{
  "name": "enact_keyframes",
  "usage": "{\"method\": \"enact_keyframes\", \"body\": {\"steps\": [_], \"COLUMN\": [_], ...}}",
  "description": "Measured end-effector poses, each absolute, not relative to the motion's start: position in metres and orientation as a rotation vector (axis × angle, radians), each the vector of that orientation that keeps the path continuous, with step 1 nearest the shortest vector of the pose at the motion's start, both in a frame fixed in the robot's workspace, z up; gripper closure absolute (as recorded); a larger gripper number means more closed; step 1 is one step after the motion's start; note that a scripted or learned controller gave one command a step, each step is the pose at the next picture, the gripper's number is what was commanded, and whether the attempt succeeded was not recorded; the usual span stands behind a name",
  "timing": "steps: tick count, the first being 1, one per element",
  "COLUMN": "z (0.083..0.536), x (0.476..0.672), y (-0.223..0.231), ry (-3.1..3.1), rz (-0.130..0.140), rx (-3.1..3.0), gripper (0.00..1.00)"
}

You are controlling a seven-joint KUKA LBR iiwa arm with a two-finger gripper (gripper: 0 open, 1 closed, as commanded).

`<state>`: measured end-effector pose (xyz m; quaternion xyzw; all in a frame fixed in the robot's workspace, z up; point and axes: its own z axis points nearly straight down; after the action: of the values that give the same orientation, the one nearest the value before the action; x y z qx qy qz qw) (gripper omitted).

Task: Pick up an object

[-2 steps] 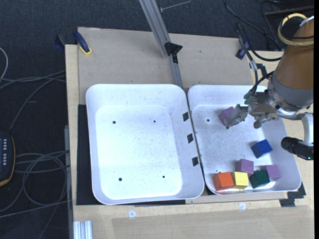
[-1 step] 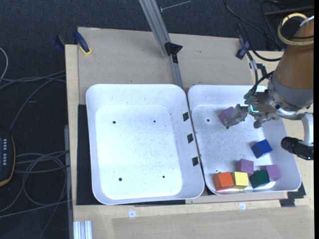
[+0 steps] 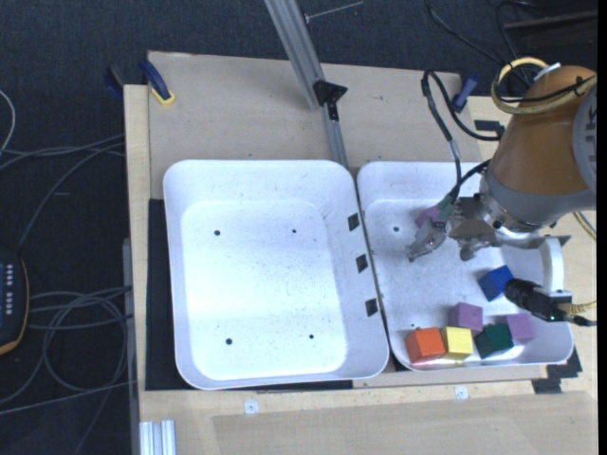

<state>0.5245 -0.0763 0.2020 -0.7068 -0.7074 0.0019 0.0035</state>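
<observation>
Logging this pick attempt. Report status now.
Gripper over right bin, fingers spread, nothing between them. Blocks clustered at near edge: orange, yellow, green. Blue block beside arm.

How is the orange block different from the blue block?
The orange block sits at the near wall of the right bin, touching a yellow block; the blue block sits alone, farther back. The orange block lies square to the wall; the blue one is turned. Both look like small cubes.
</observation>
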Motion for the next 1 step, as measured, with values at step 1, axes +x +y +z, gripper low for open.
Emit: {"method": "enact_keyframes", "body": {"steps": [1], "z": [0.1434], "x": [0.5167], "y": [-0.0822], "ry": [-2.215], "rz": [0.008], "rx": [-2.217], "gripper": [0.00]}}
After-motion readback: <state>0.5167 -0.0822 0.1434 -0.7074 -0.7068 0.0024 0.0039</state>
